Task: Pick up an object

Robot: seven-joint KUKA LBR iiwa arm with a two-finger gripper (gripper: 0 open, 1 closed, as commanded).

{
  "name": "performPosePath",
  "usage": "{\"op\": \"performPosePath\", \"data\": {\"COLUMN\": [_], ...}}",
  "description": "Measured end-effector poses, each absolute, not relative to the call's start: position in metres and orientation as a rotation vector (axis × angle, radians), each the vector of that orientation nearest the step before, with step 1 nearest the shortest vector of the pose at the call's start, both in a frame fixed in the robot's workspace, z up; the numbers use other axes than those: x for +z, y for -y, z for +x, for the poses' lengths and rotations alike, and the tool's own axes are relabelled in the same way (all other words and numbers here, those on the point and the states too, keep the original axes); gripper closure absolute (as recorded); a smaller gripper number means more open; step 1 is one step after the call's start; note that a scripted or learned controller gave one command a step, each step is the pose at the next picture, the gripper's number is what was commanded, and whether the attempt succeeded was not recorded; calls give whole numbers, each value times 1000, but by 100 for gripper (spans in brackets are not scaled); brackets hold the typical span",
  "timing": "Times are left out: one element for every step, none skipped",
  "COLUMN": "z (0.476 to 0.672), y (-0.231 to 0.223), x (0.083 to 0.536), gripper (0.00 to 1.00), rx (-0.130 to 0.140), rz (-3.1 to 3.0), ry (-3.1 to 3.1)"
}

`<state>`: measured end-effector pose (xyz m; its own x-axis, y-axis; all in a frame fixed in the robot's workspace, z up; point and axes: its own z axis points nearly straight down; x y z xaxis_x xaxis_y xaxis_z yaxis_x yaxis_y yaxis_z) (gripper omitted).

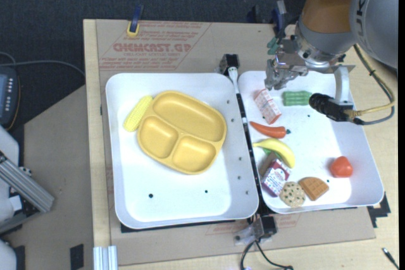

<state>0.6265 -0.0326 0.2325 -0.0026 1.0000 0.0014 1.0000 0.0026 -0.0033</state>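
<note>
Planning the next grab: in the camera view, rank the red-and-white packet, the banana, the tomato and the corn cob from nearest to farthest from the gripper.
From the gripper:
1. Red-and-white packet, just below it, right bin.
2. Banana, lower, near the divider.
3. Tomato, lower right.
4. Corn cob, left bin, beside the yellow tray.

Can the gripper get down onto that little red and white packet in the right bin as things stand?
Probably yes. The gripper hangs just above the upper end of the red and white packet, and nothing lies on top of it. The red chili pepper sits close below it, so a slanted approach might nudge that.
</note>
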Motion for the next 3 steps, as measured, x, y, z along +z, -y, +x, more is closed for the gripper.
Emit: {"op": "performPosePath", "data": {"z": [619, 614, 617], "y": [-8, 1, 6], "x": [215, 233, 231], "gripper": [100, 100, 100], "rx": [3, -3, -2], "rz": [-2214, -2223, -2223], "ry": [2223, 2223, 2222]}}
